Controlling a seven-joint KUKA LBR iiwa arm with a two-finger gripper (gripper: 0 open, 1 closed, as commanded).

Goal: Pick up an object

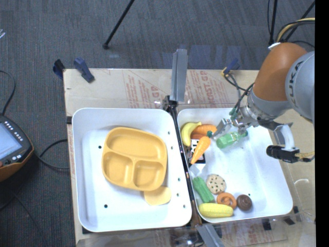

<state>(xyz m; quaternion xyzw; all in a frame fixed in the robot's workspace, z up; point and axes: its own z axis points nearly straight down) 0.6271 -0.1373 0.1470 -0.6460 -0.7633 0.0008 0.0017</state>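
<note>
the left bin (87, 138) holds a yellow divided plate (134, 158) with a small pale yellow disc (157, 195) touching its near edge. in the right bin (267, 184), a banana (188, 131), a carrot (200, 148) and a tomato (204, 130) crowd the far left corner; a cookie (215, 183), cucumber (204, 190), corn cob (215, 210) and two doughnuts (226, 199) lie near the front. the jaws (225, 130) sit over a green bottle (231, 138), just right of the carrot; i cannot tell how far open they are.
</note>
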